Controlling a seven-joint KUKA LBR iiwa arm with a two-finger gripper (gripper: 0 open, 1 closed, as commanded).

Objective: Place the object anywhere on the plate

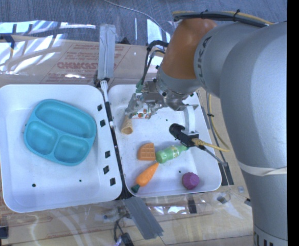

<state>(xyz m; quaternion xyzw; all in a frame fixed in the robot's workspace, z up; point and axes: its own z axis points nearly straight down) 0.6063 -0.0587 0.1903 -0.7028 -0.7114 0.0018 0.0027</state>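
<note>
Bench: blue three-compartment plastic plate (60, 131), left white bin (11, 188); cardboard (62, 63) lettered "CHEMCAST"; gripper (137, 106) grip indiscernible.

I work in a robot lab: my worktop (52, 65) bears two white bins (16, 188) of toy food, with cables (213, 146) and grey carpet (62, 4) around me.

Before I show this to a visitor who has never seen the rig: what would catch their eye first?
Most likely the big grey arm with its orange band, reaching in from the right over the right bin. Next, the blue divided plate alone in the left bin. Then the small toy foods scattered in the right bin: a carrot, a waffle piece and a purple item.
</note>
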